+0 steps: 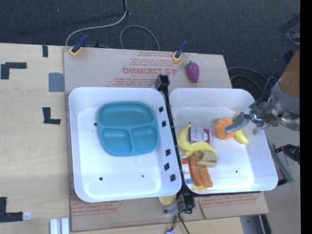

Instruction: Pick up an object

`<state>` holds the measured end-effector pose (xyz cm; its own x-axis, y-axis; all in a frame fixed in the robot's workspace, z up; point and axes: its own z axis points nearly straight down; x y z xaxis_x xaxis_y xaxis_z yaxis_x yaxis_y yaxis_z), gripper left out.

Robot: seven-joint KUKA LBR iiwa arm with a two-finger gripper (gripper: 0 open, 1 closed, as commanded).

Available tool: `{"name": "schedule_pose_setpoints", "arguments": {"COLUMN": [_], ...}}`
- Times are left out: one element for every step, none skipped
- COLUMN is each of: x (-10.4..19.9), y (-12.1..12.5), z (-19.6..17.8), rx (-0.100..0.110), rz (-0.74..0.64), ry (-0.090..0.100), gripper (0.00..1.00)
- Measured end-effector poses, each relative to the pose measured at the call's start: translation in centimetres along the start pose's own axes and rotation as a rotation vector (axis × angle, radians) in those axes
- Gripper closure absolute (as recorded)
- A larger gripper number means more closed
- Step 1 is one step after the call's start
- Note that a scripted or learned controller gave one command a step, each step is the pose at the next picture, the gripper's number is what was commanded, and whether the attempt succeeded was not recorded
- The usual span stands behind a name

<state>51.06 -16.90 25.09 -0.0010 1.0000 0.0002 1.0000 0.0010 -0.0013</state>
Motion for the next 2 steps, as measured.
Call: {"name": "schedule_pose_setpoints", "arguments": {"x": [-0.3, 2.8], "y": [5.8, 15.1], "z": [15.1, 16.6], "rx": [0.006, -0.007], "rz": [-0.002, -0.007], "ry": [0.001, -0.002], "gripper": [0.0, 0.0]}}
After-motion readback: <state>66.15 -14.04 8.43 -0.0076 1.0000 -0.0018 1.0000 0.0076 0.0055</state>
